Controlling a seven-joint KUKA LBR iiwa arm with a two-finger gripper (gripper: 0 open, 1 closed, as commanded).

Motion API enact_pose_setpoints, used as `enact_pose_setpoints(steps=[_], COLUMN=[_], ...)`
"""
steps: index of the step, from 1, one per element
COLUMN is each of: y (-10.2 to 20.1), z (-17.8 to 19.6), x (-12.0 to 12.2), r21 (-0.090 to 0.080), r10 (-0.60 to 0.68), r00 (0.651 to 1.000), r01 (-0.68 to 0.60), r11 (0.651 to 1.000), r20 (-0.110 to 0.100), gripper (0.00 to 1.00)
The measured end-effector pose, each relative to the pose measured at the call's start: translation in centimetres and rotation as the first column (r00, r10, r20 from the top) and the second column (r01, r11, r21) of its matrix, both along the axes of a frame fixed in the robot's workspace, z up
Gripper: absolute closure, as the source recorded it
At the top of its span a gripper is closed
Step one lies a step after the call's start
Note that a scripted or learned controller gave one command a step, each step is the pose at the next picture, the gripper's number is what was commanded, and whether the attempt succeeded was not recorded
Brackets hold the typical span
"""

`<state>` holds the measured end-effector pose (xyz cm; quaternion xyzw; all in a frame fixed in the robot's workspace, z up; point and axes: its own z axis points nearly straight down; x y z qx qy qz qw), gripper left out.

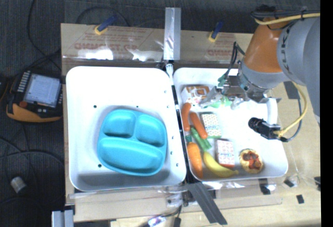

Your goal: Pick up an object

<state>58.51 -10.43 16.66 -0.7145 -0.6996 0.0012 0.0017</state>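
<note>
Two white bins (119,76): one blue tray (132,141), two carrots (193,154).

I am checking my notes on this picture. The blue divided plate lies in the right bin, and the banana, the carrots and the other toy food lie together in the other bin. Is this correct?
Not quite. The camera view shows the blue divided plate in the left bin, not the right one. The banana, the carrots and the other toy food do lie together in the other bin, the right bin.
</note>
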Motion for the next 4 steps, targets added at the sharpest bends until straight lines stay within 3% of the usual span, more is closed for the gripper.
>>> enact_pose_setpoints(steps=[1, 2, 3, 4], y=[-1.9, 0.1, 0.3, 11.4], z=[-6.6, -7.6, -6.7, 4.5], x=[-5.4, -6.1, -6.0, -5.7], r21=[0.0, -0.005, -0.002, -0.003], r10=[-0.051, -0.141, -0.138, -0.239], r00=[0.999, 0.99, 0.99, 0.971], r01=[0.051, 0.141, 0.138, 0.239], r11=[0.999, 0.99, 0.99, 0.971], r20=[0.0, 0.018, 0.017, 0.001], gripper=[0.0, 0.0, 1.0, 1.0])
